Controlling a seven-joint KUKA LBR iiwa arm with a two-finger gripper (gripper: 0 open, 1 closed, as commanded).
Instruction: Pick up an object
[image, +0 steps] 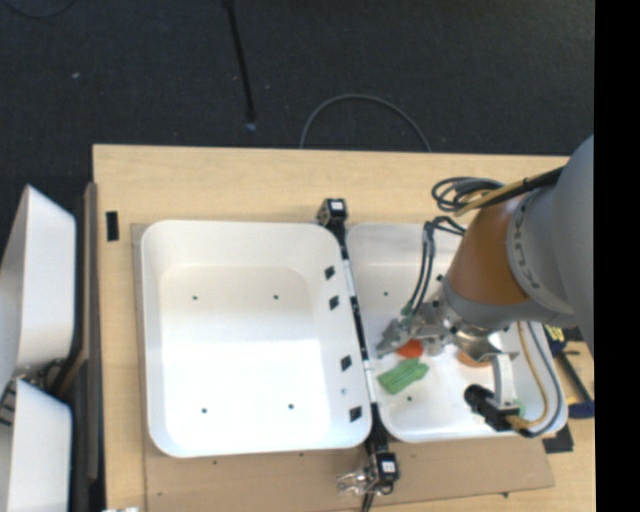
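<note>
My gripper (403, 333) reaches down into the right bin (385, 262), close to its left wall. A small orange-red object (410, 349) lies right beneath the gripper, touching or nearly touching it; whether it sits between the fingers I cannot tell. A green object (403, 377) rests on the bin floor just in front of the orange one, apart from the gripper. The grey arm with its orange band (485, 265) covers most of the right side of this bin.
The left white bin (240, 400) stands beside the right one, the rims meeting along a seam with black clips (345, 320). Both rest on a pale wooden bench (220, 180). Cables (460, 190) loop above the wrist.
</note>
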